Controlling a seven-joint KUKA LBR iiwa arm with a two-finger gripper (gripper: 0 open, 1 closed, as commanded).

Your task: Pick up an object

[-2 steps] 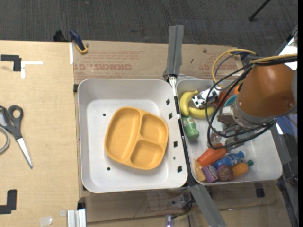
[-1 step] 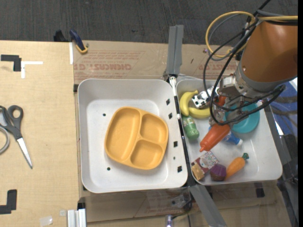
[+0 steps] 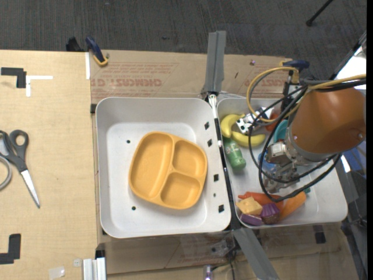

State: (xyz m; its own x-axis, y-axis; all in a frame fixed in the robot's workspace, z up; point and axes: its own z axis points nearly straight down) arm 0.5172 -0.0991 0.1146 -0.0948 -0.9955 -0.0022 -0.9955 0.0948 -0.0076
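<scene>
The right bin (image 3: 326, 213) holds several toy foods: a yellow banana (image 3: 238, 128) at the back left, a green bottle-like piece (image 3: 235, 156) below it, and at the front an orange carrot (image 3: 289, 203), a yellow chunk (image 3: 250, 205) and purple pieces (image 3: 263, 215). My gripper (image 3: 281, 177) reaches down into the middle of this bin, just above the carrot. The orange wrist band and cables hide its fingers. A teal object (image 3: 280, 130) peeks out behind the cables.
The left bin (image 3: 111, 174) holds a yellow three-compartment plate (image 3: 168, 170). Scissors (image 3: 21, 162) lie on the bench at far left. A metal divider (image 3: 217, 63) runs between the bins at the back. Cables loop over the right bin's rear.
</scene>
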